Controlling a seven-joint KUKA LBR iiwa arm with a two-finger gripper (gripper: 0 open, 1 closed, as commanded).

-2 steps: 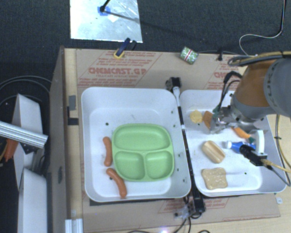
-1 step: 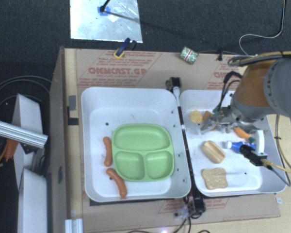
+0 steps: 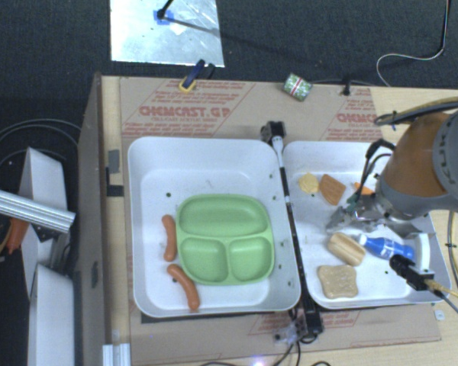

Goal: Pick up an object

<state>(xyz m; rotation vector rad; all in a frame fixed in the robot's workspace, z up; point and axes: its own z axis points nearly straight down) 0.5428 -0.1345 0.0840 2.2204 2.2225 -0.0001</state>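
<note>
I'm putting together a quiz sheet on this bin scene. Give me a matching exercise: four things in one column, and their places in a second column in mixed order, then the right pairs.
Things:
1. green divided tray
2. slice of toast
3. blue object
4. two sausages

Places:
A. near corner of the right bin
B. left bin, along the tray's left side
C. middle of the left bin
D. right bin, just under the arm's wrist

Pairs: 1-C, 2-A, 3-D, 4-B
</note>
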